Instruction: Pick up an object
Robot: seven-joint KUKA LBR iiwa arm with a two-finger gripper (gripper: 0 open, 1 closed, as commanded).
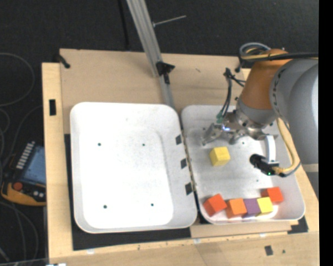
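A pale wooden surface (127,76) is sitting under me on dark carpeted floor (55,15). Black cables (5,121) are trailing at its left beside a handheld controller (25,176), and a metal pole (147,37) is slanting across the back.

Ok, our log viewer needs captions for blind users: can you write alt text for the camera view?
A grey robot arm reaches from the right over the right white bin, its gripper just above a lone yellow block. A row of orange, yellow and purple blocks lines that bin's near edge.
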